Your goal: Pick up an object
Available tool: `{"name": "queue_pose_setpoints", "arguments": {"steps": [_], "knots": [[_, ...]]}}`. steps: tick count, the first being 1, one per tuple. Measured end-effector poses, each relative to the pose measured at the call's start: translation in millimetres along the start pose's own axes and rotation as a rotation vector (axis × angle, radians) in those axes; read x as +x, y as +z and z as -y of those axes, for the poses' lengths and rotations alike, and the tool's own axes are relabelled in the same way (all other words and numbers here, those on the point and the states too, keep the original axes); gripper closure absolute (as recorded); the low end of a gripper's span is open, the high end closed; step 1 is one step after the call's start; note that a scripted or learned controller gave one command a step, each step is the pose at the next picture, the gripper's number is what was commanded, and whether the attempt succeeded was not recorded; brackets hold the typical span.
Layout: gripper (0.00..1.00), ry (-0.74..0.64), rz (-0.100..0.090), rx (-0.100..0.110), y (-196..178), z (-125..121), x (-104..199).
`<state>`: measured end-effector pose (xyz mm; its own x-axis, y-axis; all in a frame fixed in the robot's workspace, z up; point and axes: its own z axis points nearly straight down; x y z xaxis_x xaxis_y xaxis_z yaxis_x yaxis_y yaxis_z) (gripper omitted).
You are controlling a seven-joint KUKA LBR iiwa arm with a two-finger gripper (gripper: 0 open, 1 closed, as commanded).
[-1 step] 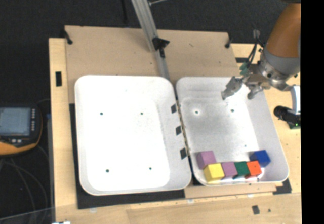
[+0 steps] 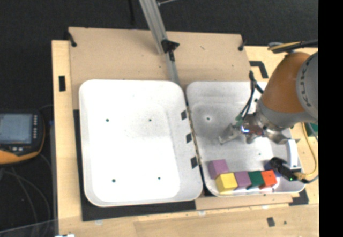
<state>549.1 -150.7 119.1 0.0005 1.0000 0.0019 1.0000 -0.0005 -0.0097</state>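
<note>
We hang our pincer (image 2: 231,135) over the right bin (image 2: 214,102), short of the blocks (image 2: 241,178); its spread we cannot tell.

One fixed camera looks down on me from above the counter (image 2: 150,53), tilted at a slant, not straight overhead. It stands far enough off to take in both white bins whole: the left bin (image 2: 134,139) near the middle of the view, the right bin (image 2: 214,102) beside it. Dark floor shows beyond the counter's far and left edges. My arm (image 2: 286,91) comes in from the right side, cut off by the picture's edge.
</note>
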Motion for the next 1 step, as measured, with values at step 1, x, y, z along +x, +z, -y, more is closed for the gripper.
{"name": "queue_pose_setpoints", "arguments": {"steps": [1], "knots": [[0.00,0.004,0.002,-0.011,-4.6,-3.5,-0.9]]}}
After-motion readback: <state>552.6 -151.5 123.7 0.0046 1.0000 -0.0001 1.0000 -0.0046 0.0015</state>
